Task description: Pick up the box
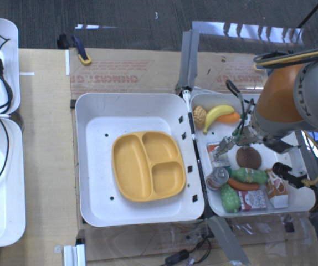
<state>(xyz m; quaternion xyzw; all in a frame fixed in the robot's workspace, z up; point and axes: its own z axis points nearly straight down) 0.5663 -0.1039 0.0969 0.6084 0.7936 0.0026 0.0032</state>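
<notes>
A red and white box (252, 200) lies flat at the front of the right bin (308, 203). A smaller red and white carton (277, 188) stands just right of it. My gripper (222, 147) hangs low over the left middle of that bin, above a flat printed packet (219, 159). Its fingers stand slightly apart, open, with nothing between them. The gripper is well behind and to the left of the box and touches neither carton.
The right bin also holds a banana (219, 114), corn (199, 115), a brown round item (249, 157), a can (219, 178), a green bottle (250, 175), a carrot (243, 185) and a green vegetable (230, 198). A yellow divided plate (148, 165) lies in the left bin (92, 148).
</notes>
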